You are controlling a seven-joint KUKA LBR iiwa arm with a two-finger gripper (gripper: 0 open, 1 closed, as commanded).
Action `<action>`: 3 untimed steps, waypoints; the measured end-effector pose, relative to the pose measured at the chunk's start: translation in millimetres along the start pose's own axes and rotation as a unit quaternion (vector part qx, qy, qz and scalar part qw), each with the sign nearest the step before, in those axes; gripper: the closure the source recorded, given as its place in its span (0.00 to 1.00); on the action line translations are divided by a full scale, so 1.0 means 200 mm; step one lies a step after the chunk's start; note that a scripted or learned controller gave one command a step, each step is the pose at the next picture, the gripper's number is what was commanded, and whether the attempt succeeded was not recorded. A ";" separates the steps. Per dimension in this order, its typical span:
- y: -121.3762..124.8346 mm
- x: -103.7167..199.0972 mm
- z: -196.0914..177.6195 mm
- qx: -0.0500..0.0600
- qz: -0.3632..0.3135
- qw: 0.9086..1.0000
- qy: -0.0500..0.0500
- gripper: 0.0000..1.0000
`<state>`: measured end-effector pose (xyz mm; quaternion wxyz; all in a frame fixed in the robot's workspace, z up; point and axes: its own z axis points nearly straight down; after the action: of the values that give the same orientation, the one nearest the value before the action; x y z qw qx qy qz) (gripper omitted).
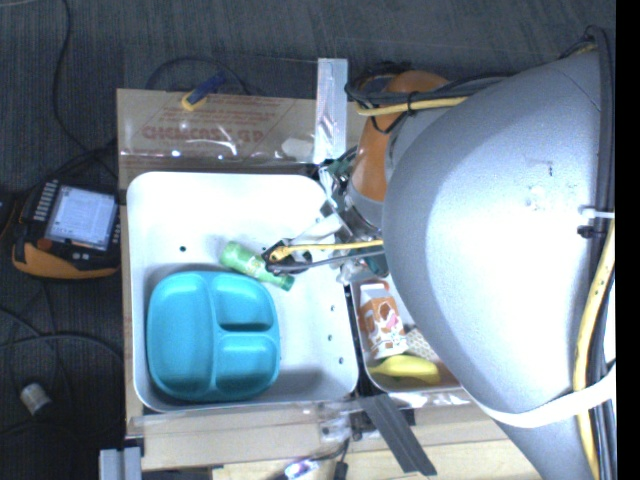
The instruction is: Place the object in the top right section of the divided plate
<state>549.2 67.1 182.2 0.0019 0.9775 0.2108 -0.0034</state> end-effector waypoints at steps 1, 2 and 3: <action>0.24 -0.48 0.00 0.001 0.047 0.999 0.000 1.00; -0.03 -0.35 0.00 0.002 0.110 0.994 0.000 1.00; -0.07 -0.28 0.11 -0.015 0.126 0.992 0.016 1.00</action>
<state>492.0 55.5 160.2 0.0139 0.9961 0.0861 0.0163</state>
